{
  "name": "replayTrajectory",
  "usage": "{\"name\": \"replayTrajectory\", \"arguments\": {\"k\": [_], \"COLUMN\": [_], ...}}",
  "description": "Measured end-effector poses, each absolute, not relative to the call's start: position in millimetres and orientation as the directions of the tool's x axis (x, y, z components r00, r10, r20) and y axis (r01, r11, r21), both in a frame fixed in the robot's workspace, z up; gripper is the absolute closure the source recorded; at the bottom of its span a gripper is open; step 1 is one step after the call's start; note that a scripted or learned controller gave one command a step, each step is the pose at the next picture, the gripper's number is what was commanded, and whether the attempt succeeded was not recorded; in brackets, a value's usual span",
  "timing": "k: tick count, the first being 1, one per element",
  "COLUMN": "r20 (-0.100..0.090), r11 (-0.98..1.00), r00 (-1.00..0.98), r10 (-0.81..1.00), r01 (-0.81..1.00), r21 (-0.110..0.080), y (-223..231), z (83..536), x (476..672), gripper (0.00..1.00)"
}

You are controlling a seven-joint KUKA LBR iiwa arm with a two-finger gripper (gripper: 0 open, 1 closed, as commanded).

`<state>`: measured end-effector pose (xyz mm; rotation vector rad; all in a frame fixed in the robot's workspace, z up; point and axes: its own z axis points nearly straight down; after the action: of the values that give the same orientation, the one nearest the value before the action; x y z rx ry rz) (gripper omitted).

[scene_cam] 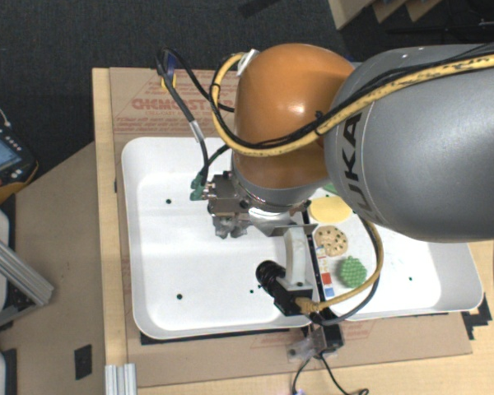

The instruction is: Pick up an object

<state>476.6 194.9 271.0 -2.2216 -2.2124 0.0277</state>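
You see the arm (395, 138) covering the bins' divider, its gripper hidden so you cannot tell its state, with a yellow disc (330, 211), cookie (331, 239) and green ball (351, 270) in the right bin (445, 290).

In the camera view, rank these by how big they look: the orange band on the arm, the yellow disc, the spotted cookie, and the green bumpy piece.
1. orange band, by far the largest, though nearest the camera.
2. yellow disc, partly hidden by the arm.
3. spotted cookie and green bumpy piece: they look alike, so no ranking.

The grey arm (428, 138) reaches in from the right, its orange-banded wrist (284, 113) (seen from above) pointing downward.
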Motion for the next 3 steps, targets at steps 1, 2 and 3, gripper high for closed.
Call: {"name": "replayTrajectory", "arguments": {"k": [1, 2, 3], "r20": [-0.003, -0.001, -0.001], "r11": [-0.007, -0.007, -0.006], "r00": [0.007, 0.007, 0.006], "r10": [1.000, 1.000, 1.000], "r01": [1.000, 1.000, 1.000], "r21": [-0.009, -0.007, -0.003], "y": [136.5, 45.3, -7.2], "z": [220.2, 182.5, 184.7], "x": [478.4, 478.5, 479.0], "gripper": [1.00, 1.00, 1.00]}}
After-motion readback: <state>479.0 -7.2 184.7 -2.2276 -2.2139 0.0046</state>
